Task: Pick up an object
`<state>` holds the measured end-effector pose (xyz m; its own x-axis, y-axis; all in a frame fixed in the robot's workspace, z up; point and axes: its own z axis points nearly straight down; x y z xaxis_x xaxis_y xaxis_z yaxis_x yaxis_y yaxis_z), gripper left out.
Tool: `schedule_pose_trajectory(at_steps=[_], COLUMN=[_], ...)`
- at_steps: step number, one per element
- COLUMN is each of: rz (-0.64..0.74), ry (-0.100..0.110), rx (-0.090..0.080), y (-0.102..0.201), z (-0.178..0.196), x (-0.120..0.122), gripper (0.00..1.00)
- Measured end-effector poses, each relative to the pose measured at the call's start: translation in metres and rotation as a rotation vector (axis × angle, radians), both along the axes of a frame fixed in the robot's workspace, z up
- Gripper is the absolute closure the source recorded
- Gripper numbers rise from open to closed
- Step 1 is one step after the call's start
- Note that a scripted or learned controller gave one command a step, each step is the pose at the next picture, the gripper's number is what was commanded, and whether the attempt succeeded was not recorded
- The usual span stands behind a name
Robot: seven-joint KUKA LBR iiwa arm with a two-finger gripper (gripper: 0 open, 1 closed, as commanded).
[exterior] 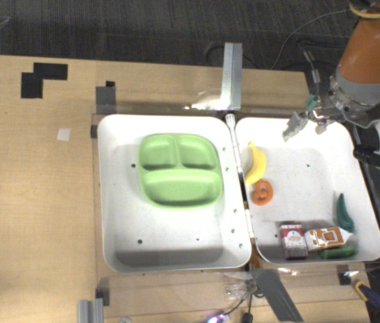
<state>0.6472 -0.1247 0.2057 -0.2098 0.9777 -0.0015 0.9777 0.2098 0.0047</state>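
Observation:
My gripper (306, 124) hangs over the far edge of the right bin (311, 160), its two grey fingers spread open with nothing between them. Below and left of it, a yellow banana (255, 161) lies against the wall between the bins. An orange round piece (262, 192) sits just in front of the banana. Along the near edge lie a dark red box (292, 240) and an orange and white box (326, 237). A dark green pepper-like piece (344, 212) rests at the right wall, and another green piece (337, 252) lies by the boxes.
A light green divided plate (179, 169) lies in the left bin (119, 200). A metal post (233, 76) stands behind the wall between the bins. Cables run behind the bench at the far right.

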Motion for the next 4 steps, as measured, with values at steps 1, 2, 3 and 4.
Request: schedule_pose_trajectory(at_steps=[1,2,3,4], rz=[-0.008,0.129,-0.011,-0.009], ry=[0.000,-0.007,-0.009,-0.016], rx=[0.000,-0.001,0.001,0.004], y=[0.039,0.027,0.023,0.025], z=[-0.070,-0.116,-0.115,-0.102], x=[0.006,0.008,-0.019,-0.016], gripper=[0.00,0.00,0.00,1.00])
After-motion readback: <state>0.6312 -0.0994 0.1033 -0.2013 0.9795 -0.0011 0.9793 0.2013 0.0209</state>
